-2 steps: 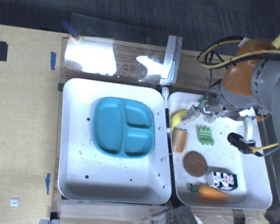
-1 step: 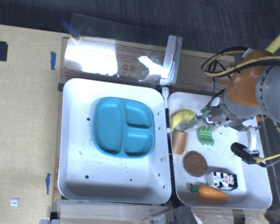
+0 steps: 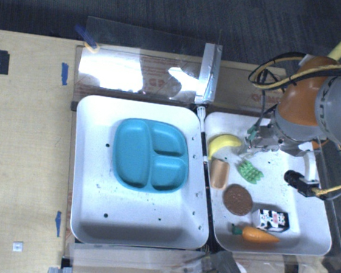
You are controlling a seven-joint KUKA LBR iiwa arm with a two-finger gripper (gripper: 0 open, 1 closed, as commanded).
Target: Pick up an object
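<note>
- Gripper [image 3: 253, 138] sits low in the right bin [image 3: 306, 237], near that bin's upper left, at the end of the grey arm [image 3: 339, 109] with its orange band [image 3: 299, 105]; whether its fingers are spread or pressed together cannot be told, and nothing can be seen pinched between them.
- Its tip is just beside the yellow lemon-like piece [image 3: 223, 145] and just above the green bumpy piece [image 3: 250, 171]; contact with either cannot be judged.
- Count of loose things in the right bin: six, one of each kind.
- Yellow piece lies at the bin's upper left, against the left wall.
- One tan cylinder [image 3: 218, 172] lies directly below the yellow piece, along the same wall.
- Green piece lies to the right of the cylinder, near the middle of the bin.
- One brown round disc [image 3: 238, 199] lies below the green piece.
- One small black-and-white carton [image 3: 272, 219] lies at lower right of the disc.
- One orange carrot [image 3: 257, 235] lies on its side along the bin's lower edge, just below the carton.
- Left bin [image 3: 85, 215], in the middle of the frame, contains one blue divided plate [image 3: 151, 155] with three compartments, set towards the bin's upper half.
- Clear plastic sheet [image 3: 141, 68] lies above the left bin.
</note>
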